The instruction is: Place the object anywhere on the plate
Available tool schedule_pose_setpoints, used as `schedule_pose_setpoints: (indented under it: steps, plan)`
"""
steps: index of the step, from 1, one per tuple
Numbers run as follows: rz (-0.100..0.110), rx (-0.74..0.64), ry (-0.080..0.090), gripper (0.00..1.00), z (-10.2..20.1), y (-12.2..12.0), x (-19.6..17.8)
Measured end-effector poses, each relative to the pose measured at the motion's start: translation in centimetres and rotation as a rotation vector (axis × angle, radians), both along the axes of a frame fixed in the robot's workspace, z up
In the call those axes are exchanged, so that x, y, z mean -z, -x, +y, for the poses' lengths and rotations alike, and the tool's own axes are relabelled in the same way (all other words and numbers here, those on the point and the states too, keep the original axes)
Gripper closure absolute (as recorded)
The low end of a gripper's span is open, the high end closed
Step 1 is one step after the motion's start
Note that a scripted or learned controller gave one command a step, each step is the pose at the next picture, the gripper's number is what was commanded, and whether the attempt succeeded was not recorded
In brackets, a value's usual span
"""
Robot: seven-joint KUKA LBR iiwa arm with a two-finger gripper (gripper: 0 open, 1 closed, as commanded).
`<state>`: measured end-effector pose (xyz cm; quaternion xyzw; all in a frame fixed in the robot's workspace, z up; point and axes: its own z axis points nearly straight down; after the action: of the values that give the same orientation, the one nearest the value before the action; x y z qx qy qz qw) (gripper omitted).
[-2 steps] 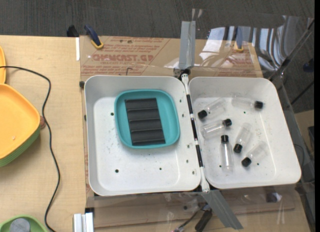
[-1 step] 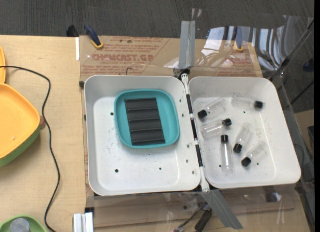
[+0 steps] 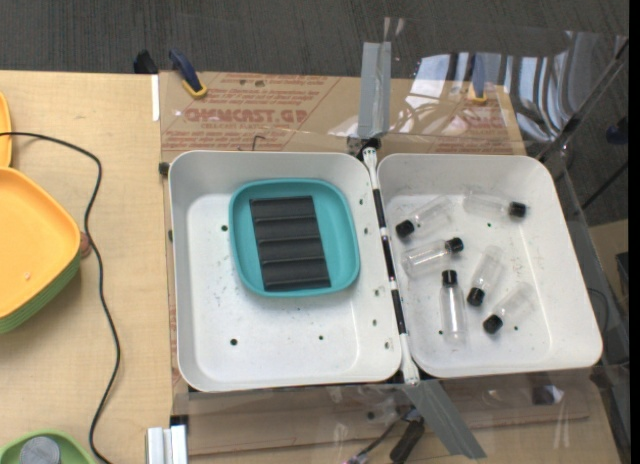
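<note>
Currently the teal plate (image 3: pixel 294 238) sits in the left bin's (image 3: pixel 200 352) upper half, a black ribbed block (image 3: pixel 289 243) covering its middle; bare rim shows on all sides, and white floor lies open below it. Six clear vials (image 3: pixel 452 304) with black caps lie scattered in the right bin (image 3: pixel 560 352), apart from its walls.

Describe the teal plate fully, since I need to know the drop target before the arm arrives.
The teal plate is a rounded rectangle with a raised rim, plastic by its look. A black ribbed insert covers its middle. It lies flat in the left bin, toward the upper middle, touching only the bin floor.
</note>
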<state>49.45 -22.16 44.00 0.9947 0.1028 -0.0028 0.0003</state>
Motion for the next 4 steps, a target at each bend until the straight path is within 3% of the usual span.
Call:
schedule_pose_setpoints:
  steps: [2, 3, 4]
  plan:
    - [0.000, 0.000, 0.000, 0.00, 0.0, -0.4, 0.0]
    - [0.000, 0.006, -0.001, 0.00, -0.1, 1.6, 0.0]
    - [0.001, 0.002, 0.000, 0.00, 0.0, 0.5, 0.0]
